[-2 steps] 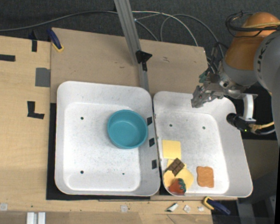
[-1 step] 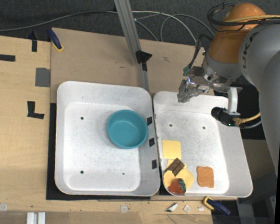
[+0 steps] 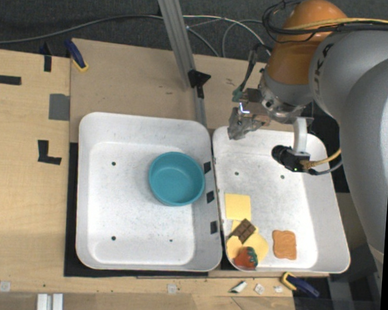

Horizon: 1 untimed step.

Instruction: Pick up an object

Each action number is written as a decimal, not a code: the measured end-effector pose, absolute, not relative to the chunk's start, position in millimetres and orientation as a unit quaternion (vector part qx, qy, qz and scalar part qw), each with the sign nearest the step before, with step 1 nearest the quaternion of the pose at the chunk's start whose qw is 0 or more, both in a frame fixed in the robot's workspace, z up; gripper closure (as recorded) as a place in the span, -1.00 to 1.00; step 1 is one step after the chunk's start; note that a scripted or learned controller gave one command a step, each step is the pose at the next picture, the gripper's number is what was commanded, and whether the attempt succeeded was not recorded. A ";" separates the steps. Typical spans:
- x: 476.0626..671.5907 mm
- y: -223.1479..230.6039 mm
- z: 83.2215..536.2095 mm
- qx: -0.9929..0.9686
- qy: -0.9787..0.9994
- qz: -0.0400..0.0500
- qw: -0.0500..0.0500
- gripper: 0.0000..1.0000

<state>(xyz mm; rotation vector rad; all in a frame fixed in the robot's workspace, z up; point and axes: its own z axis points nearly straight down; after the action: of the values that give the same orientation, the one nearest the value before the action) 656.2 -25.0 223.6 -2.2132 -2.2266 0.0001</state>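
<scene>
Pictured from above on a tan wooden surface (image 3: 19, 171): two shallow white bins, left bin (image 3: 102, 127) and right bin (image 3: 322, 221), side by side and touching, over a black mat (image 3: 68, 241). Between the bins, small black clips (image 3: 210, 197). At left, black tape marks (image 3: 46, 151) and a grey patch (image 3: 59, 106). Behind the bins, a slanted grey metal pole (image 3: 179, 43) with a black bracket (image 3: 198, 79), and loose cables (image 3: 124, 20) across dark flooring. At far-left and near-right corners, a blue-and-yellow clamp (image 3: 77, 53) and a second clamp (image 3: 299, 283); beside the latter, small white scraps (image 3: 249, 287).
</scene>
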 end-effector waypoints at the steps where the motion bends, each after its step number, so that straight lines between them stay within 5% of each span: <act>1: 660.8 28.0 214.2 -0.705 -0.709 0.000 0.001 1.00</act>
<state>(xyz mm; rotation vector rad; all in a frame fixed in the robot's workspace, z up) 660.8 28.0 214.2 -2.2128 -2.2274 0.0006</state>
